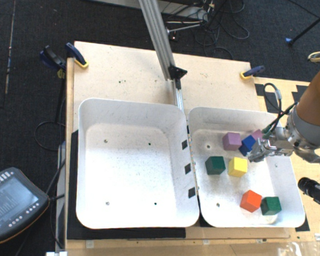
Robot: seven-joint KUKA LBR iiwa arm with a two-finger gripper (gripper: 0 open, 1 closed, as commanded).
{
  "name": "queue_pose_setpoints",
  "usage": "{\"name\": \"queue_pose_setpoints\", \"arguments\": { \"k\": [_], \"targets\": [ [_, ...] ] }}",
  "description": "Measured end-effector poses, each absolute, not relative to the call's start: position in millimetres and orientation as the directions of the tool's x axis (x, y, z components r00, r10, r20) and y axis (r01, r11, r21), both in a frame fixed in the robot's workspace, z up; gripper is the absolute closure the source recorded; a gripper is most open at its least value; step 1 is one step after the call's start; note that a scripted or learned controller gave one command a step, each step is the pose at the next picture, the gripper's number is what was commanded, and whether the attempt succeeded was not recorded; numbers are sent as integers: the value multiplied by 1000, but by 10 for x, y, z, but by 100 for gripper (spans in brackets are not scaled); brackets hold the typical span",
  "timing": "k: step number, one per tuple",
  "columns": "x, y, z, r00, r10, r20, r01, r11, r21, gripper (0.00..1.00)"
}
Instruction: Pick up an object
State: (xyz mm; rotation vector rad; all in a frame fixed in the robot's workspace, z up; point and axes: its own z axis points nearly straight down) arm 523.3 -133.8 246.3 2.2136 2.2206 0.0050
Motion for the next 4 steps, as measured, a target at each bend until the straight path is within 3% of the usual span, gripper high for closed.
{"name": "queue_pose_setpoints", "arguments": {
  "k": [2,3,4],
  "targets": [
    [5099,-315,2541,-8,1000,2,1000,8,0,100],
    [5220,232,2471,-8,1000,1,1000,8,0,100],
    [5220,760,2528,-9,1000,2,1000,9,0,100]
  ]
}}
